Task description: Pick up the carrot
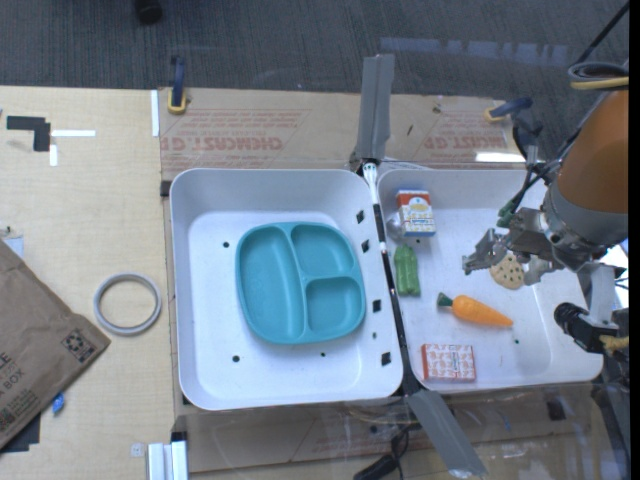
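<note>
- Left bin [200, 268] holds a teal divided plate [300, 280]; right bin [560, 363] holds the small items.
- Arm [600, 168] reaches over the right bin's far-right side; gripper [497, 255] hangs above a cookie [507, 271], nothing seen between its fingers; open or closed cannot be told.
- Carrot [479, 311] lies flat on the bin floor, near the gripper, toward the camera.
- Judged step: approach. Next move calls for shifting over the carrot, then descending.

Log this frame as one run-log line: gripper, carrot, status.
gripper: over right bin, beside cookie | carrot: lying on bin floor, apart from gripper | status: not picked up
</note>
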Robot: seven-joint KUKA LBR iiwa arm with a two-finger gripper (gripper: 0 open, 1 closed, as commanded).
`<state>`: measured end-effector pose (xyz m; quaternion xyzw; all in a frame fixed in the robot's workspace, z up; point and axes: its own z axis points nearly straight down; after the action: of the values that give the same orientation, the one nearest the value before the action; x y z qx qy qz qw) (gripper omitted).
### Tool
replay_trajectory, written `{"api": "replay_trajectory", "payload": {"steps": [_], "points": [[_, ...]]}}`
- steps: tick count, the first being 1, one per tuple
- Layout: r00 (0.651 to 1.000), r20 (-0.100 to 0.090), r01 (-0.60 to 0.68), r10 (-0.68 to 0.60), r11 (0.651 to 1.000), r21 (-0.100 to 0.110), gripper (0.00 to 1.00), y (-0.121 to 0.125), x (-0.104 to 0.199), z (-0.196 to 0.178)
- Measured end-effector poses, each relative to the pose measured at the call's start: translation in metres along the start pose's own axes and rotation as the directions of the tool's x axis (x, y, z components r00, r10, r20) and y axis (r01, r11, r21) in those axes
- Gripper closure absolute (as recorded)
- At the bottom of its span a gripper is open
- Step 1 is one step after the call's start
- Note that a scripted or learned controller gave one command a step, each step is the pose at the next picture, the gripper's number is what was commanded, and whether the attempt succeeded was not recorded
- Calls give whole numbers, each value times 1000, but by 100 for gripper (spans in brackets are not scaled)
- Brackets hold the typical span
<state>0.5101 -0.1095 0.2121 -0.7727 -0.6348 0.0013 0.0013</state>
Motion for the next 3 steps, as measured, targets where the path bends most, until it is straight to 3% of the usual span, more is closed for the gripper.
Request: {"api": "replay_trajectory", "payload": {"steps": [1,2,3], "points": [[1000,0,-11,11,1000,0,0,-28,-11,43],[996,1,-84,84,996,-2,0,-38,26,-18],[957,1,291,-291,957,-1,0,-38,22,-8]]}}
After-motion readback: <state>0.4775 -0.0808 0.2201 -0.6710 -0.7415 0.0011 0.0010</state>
